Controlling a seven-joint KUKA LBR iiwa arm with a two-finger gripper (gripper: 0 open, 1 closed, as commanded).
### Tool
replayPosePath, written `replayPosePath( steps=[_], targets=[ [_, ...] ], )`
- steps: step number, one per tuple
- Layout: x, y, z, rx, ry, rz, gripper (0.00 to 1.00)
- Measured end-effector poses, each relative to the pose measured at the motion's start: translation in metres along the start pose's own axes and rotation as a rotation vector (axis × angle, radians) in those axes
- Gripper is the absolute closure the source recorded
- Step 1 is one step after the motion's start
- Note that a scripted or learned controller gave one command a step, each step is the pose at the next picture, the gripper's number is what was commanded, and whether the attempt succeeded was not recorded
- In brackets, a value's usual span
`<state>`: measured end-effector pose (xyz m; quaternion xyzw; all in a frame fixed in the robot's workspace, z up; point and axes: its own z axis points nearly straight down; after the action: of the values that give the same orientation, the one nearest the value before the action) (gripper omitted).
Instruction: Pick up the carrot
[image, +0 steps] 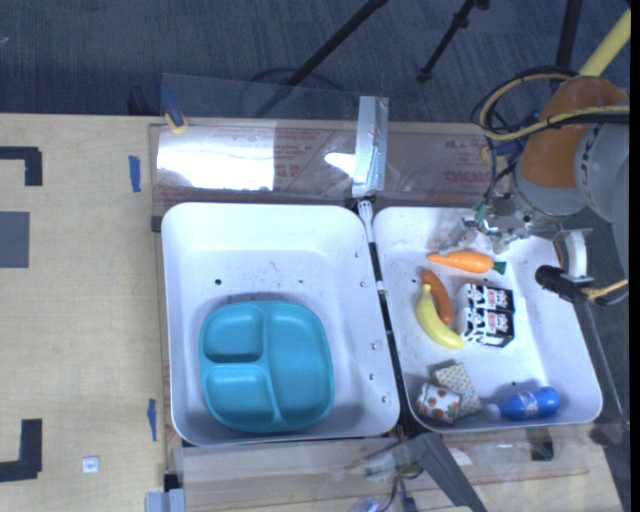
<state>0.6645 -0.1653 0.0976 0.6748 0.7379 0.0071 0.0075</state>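
The blue plate (267, 366) sits in the bin well left of the gripper (492, 224), whose state I cannot tell, while the banana (437, 317) lies below it and the carrot (461, 262) just beneath it, apparently untouched.

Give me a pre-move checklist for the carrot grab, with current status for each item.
1. Carrot located, in the right bin near its far end: ok.
2. Gripper positioned near the carrot, just beyond it: ok.
3. Finger opening: cannot tell.
4. Carrot between the fingers: not ok, it lies in the bin.
5. Clearance around the carrot: not ok, banana and a reddish item lie close beside it.
6. Left bin holds the blue tray, away from the pick: ok.
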Motion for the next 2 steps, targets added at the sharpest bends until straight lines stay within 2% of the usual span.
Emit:
replayPosePath(
  steps=[1, 2],
  targets=[
    [0.028, -0.056, 0.01, 0.018, 0.003, -0.168, 0.0],
    [0.046, -0.101, 0.008, 0.015, 0.002, -0.19, 0.0]
  ],
)
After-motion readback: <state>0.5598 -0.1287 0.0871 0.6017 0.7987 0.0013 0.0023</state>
